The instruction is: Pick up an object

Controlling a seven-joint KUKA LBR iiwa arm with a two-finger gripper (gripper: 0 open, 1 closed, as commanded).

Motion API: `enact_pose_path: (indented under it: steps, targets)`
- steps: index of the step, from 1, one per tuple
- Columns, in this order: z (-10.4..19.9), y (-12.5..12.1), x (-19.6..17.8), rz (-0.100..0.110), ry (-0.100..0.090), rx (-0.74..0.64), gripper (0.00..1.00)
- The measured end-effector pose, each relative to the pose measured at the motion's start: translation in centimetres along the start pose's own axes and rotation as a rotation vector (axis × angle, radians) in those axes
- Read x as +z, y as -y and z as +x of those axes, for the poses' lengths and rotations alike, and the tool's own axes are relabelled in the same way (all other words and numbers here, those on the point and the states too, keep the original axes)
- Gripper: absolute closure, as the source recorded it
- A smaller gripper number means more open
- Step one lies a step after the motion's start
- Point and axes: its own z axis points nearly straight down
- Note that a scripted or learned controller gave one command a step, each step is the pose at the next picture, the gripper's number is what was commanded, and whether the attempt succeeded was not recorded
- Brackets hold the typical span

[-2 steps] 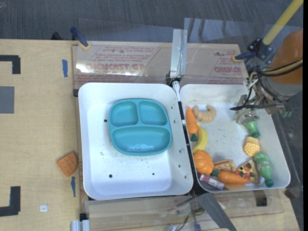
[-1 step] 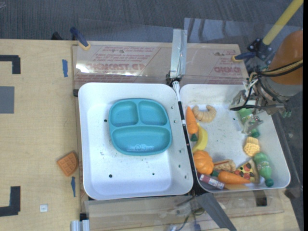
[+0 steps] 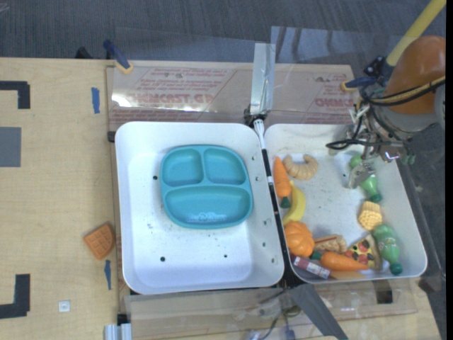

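My gripper [image 3: 362, 167] is low over the right bin's [image 3: 414, 211] far corner, right at a green toy [image 3: 369, 186], likely the pick target. Can't tell the finger state, cables block it. Blue plate [image 3: 206, 186] sits alone in the left bin [image 3: 134, 190].

Right bin [image 3: 417, 222] holds the toy food: a carrot [image 3: 282, 178] upright along the left wall, a banana [image 3: 297, 205] beside it, a tan croissant [image 3: 303, 166] at top, an orange pumpkin [image 3: 299, 239] lower left. Yellow corn [image 3: 370, 215] sits right, a green bottle [image 3: 388, 245] below, a pizza slice [image 3: 364, 248] nearby, another carrot [image 3: 345, 262] flat at the front.
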Motion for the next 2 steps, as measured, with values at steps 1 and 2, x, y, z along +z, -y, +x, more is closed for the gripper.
enact_pose_path:
  steps: [1, 2]
  targets:
    - [2.3, 1.2, -0.1, 0.001, 0.000, -0.018, 0.00]
    - [3.3, -0.1, -0.1, -0.001, 0.000, 0.019, 0.00]
